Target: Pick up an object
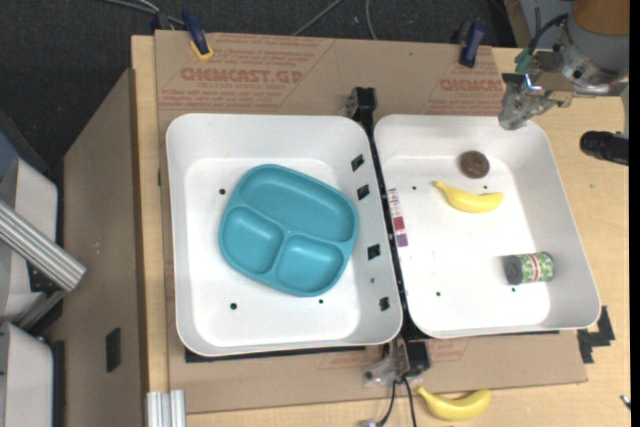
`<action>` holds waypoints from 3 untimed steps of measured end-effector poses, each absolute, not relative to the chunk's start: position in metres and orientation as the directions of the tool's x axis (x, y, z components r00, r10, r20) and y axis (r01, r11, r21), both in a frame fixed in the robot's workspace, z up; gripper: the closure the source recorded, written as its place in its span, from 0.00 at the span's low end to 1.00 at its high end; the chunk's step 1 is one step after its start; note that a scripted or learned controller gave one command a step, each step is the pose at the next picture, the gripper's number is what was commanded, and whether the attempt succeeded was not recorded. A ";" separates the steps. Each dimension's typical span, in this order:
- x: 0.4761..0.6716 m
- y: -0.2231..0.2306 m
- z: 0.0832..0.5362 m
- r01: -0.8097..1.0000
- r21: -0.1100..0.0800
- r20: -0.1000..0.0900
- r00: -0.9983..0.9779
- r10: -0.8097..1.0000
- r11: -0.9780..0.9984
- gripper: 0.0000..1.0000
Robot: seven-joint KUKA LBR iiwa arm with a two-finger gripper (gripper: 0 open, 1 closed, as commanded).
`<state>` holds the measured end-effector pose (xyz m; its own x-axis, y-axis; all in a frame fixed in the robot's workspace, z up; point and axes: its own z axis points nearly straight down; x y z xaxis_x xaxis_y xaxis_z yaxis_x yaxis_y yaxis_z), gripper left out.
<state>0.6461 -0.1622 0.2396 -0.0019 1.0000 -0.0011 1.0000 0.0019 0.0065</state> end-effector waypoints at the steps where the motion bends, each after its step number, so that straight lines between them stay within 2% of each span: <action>1: 0.631 -0.112 0.248 1.000 -0.001 0.003 -0.006 1.000 0.006 1.00; 3: 0.578 -0.011 0.254 1.000 -0.004 0.003 -0.006 1.000 0.006 1.00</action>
<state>0.5778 -0.0113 0.2545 -0.0056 1.0000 0.0029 1.0000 0.0056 -0.0040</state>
